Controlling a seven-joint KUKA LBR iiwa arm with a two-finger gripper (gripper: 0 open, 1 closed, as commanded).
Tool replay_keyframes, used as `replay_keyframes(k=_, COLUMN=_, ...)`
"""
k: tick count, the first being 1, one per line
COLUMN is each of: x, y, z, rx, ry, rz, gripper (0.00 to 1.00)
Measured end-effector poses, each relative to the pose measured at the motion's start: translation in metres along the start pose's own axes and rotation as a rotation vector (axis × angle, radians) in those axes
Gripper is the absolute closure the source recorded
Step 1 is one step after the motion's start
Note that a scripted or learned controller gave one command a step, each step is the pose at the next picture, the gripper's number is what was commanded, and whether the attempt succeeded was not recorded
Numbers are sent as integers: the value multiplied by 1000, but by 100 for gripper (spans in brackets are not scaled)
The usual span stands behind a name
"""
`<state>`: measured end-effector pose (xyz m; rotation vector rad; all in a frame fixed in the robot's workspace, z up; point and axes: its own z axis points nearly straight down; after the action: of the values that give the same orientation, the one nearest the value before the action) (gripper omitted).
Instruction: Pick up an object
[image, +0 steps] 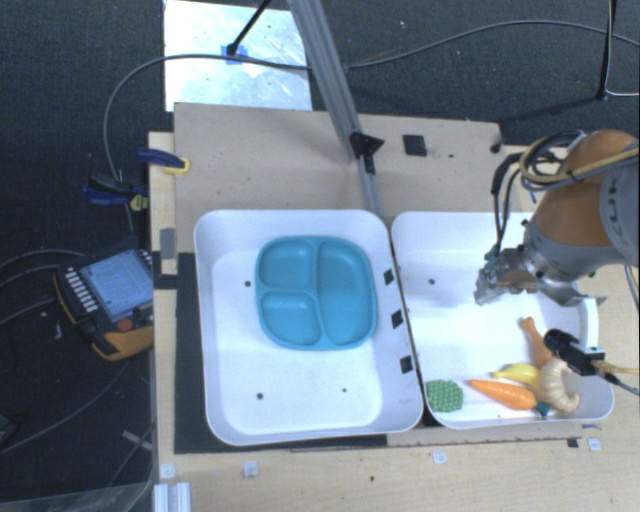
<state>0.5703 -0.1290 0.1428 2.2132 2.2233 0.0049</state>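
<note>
the gripper (492, 285) hangs over the right bin (440, 240), its finger state impossible to tell; nothing looks grasped, and the carrot (503, 393) lies unpicked.

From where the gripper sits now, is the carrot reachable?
Probably yes. The gripper hangs over the right bin, and the carrot lies uncovered near its front edge, though a yellow item crowds it.

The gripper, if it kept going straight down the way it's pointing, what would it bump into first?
Probably the bare white floor of the right bin. The gripper hangs over that open patch, apart from the toy food heaped in the bin's near corner, like the carrot. Depth is hard to judge from above.
</note>
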Motion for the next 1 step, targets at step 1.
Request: replay_keyframes(k=1, x=3, y=7, z=-64, rx=-4, ry=-1, rz=-2, gripper=100)
